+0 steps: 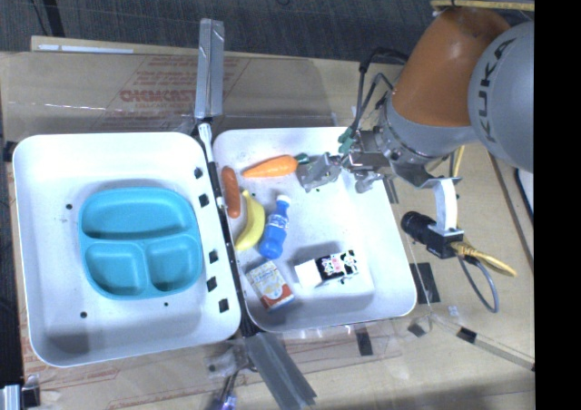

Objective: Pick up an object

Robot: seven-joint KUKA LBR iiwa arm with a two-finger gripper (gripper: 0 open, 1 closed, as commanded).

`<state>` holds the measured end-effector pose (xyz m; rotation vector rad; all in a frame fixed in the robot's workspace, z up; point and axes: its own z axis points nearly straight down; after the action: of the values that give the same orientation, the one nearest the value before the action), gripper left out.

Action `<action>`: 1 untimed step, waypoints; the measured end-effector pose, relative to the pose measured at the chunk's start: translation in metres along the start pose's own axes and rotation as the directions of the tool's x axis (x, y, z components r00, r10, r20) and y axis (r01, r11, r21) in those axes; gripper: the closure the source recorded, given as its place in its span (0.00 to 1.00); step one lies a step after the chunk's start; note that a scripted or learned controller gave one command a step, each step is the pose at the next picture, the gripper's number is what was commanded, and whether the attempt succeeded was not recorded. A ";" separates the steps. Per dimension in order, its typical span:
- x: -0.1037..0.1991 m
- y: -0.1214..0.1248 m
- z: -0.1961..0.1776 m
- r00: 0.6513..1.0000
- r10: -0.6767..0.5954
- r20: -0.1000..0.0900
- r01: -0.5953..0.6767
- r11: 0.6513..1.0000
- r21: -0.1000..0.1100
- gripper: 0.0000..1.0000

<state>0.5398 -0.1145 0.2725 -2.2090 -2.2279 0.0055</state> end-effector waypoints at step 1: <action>0.011 -0.012 0.116 0.999 -0.033 0.000 0.033 0.999 0.002 0.00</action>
<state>0.5271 -0.1038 0.1566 -2.1708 -2.2630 0.0070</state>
